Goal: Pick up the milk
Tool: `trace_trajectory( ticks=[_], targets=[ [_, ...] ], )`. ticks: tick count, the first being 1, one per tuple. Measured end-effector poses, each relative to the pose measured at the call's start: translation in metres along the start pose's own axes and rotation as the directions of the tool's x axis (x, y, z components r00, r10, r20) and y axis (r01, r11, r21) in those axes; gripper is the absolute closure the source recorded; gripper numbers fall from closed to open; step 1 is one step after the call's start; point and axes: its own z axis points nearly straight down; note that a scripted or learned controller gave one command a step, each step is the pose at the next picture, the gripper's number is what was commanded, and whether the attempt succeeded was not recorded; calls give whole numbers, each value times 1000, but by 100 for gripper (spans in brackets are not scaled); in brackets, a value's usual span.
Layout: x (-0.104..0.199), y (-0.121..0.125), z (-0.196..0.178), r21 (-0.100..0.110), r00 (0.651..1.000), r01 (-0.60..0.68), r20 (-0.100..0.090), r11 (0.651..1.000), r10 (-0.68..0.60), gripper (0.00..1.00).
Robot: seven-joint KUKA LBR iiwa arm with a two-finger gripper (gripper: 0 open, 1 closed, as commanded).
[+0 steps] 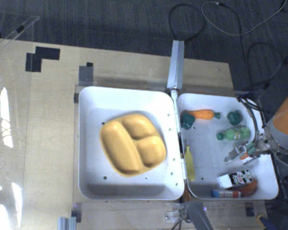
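The tool [238,154] hangs low over the right bin [205,185], at its right-hand side, with its tips pointing toward the bin's middle. Whether it stands apart or together I cannot tell; nothing is visibly caught in it. Just below it in the view, near the bin's front right corner, lies the milk [236,179], a small white carton with dark patches, on its side. A brown object [248,188] curves around the carton's lower right, and a small tube with a blue cap [225,193] lies just in front.

This looks like the approach step: the tool is near the carton but not yet over it. The next move calls for a short shift toward the front corner, then a descent that straddles the carton without snagging the brown object or the bin wall. Farther off sit a green bottle [233,134], a carrot [203,114] and a yellow item [189,165] by the divider; the left bin [87,147] holds a large yellow tray [132,143].
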Motion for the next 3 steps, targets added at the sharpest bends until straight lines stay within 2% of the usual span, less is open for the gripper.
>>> trace_trajectory(
  ticks=[1,2,3],
  targets=[
    [9,2,88,-9,1000,-13,5,1000,13,0],
    [10,58,62,-2,1000,21,0,1000,-21,0],
    [-31,24,-203,-4,943,333,6,943,-333,0]
  ],
)
